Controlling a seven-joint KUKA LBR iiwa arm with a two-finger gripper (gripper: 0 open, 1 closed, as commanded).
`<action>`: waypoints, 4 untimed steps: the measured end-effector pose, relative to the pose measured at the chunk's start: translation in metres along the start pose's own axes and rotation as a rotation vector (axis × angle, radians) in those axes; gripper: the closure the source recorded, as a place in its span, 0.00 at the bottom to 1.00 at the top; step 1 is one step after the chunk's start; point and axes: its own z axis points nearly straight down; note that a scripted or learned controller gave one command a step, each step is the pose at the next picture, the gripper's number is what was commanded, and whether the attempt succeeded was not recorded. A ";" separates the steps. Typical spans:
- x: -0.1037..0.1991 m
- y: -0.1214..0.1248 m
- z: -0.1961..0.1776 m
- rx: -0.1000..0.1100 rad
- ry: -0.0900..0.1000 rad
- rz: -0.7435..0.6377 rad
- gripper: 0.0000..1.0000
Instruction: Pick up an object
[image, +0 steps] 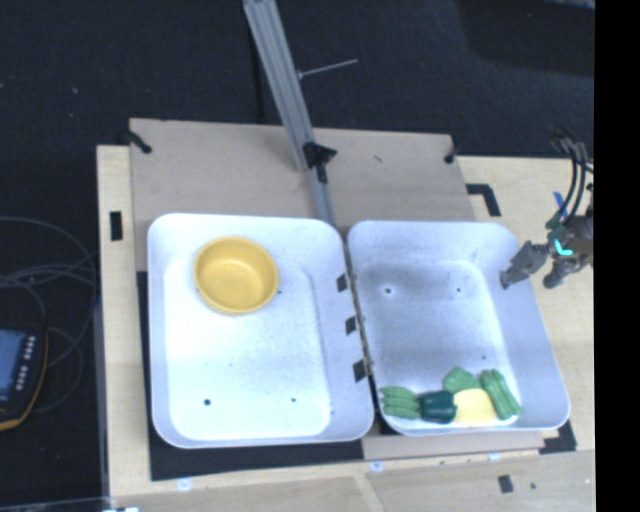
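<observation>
A yellow bowl (236, 275) sits in the upper left of the left bin (180, 400). Several small items lie bunched along the near edge of the right bin (430, 300): a green ridged piece (399, 401), a dark teal block (437, 405), a yellow block (474, 406), a green ridged piece (500, 393) and a small green lump (458, 379). My gripper (538, 271) hangs at the right bin's far right rim, well above and away from the items. Its two fingers stand apart with nothing between them.
A grey metal rail (285, 85) runs slantwise from the top down to the seam between the bins. The bins rest on a tan board (400, 160) with black corner marks. A dark handheld device (18, 365) lies at the far left.
</observation>
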 end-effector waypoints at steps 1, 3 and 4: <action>0.000 0.000 0.000 0.000 0.000 0.000 0.00; 0.007 0.003 0.096 0.004 0.001 0.000 0.00; 0.007 0.002 0.138 0.003 0.000 0.000 0.00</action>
